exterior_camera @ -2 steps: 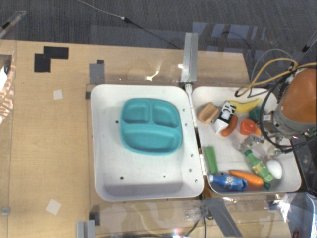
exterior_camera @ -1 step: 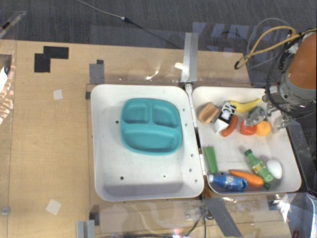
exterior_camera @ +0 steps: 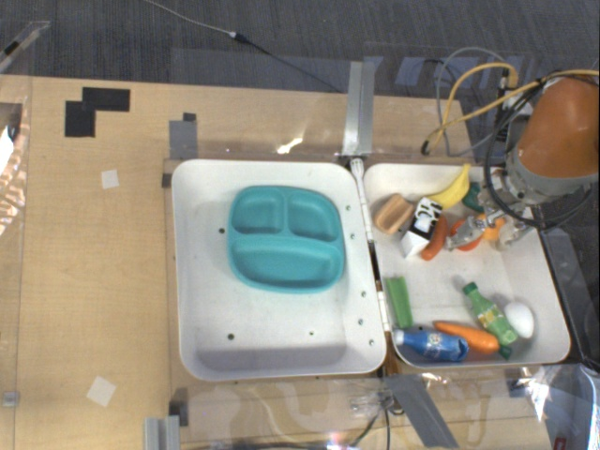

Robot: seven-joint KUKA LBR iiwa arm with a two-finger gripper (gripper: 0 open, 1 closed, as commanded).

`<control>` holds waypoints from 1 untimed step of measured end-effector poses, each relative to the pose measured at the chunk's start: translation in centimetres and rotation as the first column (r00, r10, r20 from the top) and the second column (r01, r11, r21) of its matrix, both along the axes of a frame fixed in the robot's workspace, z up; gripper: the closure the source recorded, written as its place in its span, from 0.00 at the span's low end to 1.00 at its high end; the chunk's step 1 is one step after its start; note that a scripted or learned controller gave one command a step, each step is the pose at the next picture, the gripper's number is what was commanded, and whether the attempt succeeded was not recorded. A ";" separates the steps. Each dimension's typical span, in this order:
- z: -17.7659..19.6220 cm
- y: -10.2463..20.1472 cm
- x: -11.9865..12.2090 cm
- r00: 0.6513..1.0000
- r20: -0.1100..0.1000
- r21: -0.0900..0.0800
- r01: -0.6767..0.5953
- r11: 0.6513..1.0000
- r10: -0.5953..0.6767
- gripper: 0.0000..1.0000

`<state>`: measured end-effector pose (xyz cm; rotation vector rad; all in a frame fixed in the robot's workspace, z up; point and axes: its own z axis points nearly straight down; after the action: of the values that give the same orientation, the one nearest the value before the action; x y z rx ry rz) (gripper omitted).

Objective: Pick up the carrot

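The carrot (exterior_camera: 467, 336) lies near the front edge of the right bin (exterior_camera: 548, 279), a smooth orange taper stretched almost level, its thick end toward the right and its narrow tip pointing left. A blue bottle (exterior_camera: 431, 346) lies touching it on the front-left side, and a green bottle (exterior_camera: 487, 311) slants just behind it, with a white egg (exterior_camera: 519, 321) beside that. My hand (exterior_camera: 480, 232) hangs over the back half of this same bin, well apart from the carrot, and I cannot tell whether it is released or clenched; bits of orange and red crowd around it.

The bench (exterior_camera: 94, 279) is pale wood with black tape patches and small white squares on its left part. Two white bins sit side by side on it. The left bin (exterior_camera: 202, 336) carries a teal divided plate (exterior_camera: 284, 238). Beyond the bench is dark grey carpet (exterior_camera: 234, 3), crossed by a thin cable.

Near my hand sit a banana (exterior_camera: 454, 188), a brown block (exterior_camera: 393, 214), a small black-and-white carton (exterior_camera: 420, 227) and a red piece (exterior_camera: 436, 239), and a flat green stick (exterior_camera: 400, 302) lies by the divider. My wrist, with its orange band (exterior_camera: 561, 131), covers the bin's back right corner, and yellow and grey cables loop behind it. The objects right under my hand blur together, and I cannot make them out.
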<state>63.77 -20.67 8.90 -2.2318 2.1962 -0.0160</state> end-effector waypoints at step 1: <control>-0.1 0.8 2.5 0.907 -0.004 -0.003 -0.420 0.907 0.420 0.00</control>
<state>66.23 -19.91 8.82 -2.6547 1.6666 -0.0124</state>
